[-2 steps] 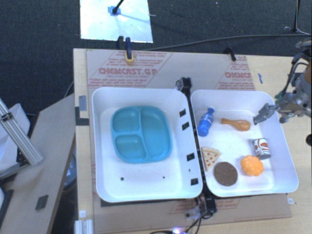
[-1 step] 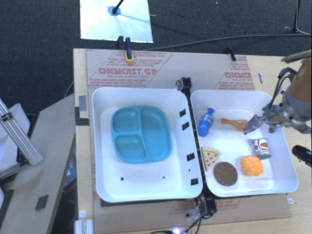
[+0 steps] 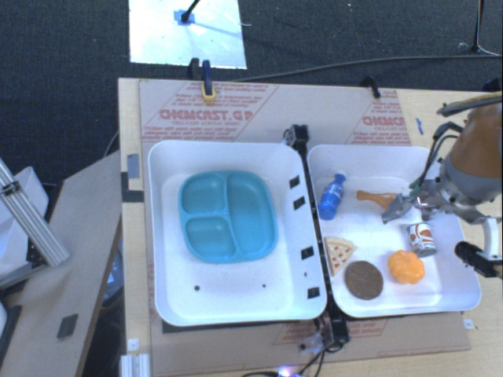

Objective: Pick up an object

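The right bin (image 3: 452, 293) holds a blue bottle (image 3: 332, 196), a brown drumstick-shaped piece (image 3: 376, 198), a small can (image 3: 422, 239), an orange fruit (image 3: 405, 266), a round brown patty (image 3: 364, 280) and a pizza slice (image 3: 339, 252). My gripper (image 3: 405, 206) reaches in from the right and sits low over this bin, at the right end of the brown piece and just above the can. Nothing is visibly held in it.
The left bin (image 3: 169, 289) carries a blue divided plate (image 3: 228, 215). A black hinge strip (image 3: 308, 226) runs between the two bins. The arm's grey body with its orange band (image 3: 479, 144) hangs over the right bin's far right corner.
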Robot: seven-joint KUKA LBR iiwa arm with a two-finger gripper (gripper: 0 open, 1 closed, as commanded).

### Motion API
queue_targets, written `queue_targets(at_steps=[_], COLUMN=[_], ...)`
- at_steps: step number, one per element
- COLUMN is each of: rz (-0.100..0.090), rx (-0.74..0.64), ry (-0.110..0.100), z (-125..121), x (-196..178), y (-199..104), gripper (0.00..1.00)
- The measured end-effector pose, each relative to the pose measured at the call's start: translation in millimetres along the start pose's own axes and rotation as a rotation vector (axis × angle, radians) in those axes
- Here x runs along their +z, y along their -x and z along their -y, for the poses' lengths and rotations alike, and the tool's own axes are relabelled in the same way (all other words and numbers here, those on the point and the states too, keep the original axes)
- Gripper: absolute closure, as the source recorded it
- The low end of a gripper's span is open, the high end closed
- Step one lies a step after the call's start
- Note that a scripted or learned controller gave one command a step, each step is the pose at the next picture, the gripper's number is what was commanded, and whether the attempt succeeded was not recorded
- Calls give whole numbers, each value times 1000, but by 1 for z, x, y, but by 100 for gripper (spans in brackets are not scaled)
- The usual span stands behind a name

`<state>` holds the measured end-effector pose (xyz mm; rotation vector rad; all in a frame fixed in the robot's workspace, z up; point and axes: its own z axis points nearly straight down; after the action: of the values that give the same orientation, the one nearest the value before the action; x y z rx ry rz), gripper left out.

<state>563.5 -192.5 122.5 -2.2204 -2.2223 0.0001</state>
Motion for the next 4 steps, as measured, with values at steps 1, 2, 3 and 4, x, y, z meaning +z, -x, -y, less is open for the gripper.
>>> queue_targets(at_steps=[1, 2, 3, 4], rz=[2, 3, 3, -1], rx=[0, -3, -3, -9], ry=[5, 8, 8, 3], z=[-1, 2, 0, -13], x=[-13, -77, -131, -119], y=[0, 3, 3, -54], gripper=[100, 100, 100, 100])
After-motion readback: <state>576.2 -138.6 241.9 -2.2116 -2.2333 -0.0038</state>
